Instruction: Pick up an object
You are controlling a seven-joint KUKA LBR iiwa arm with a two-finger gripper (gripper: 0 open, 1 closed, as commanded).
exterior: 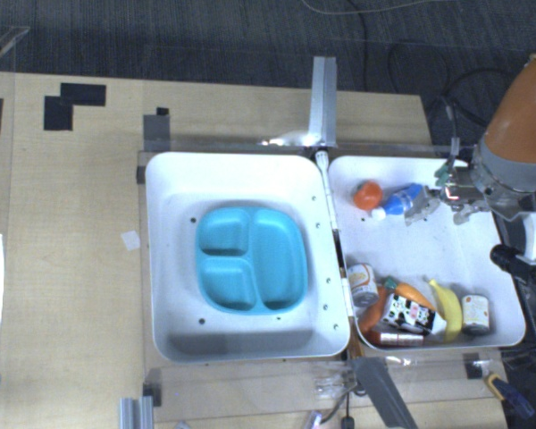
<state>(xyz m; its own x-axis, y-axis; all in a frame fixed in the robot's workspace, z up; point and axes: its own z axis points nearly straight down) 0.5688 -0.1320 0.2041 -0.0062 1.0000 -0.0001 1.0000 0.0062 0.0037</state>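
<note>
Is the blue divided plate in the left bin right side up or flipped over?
Right side up: the blue plate shows its three recessed compartments facing upward, lying flat in the left bin.

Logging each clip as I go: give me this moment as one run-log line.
arm: over right bin | gripper: beside blue bottle | grasp: not seen | left bin: blue tray

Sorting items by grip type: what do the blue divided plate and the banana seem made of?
Blue divided plate: likely molded plastic, with a uniform colour and soft sheen. Banana: smooth and evenly yellow; real or plastic toy, can't tell.
</note>
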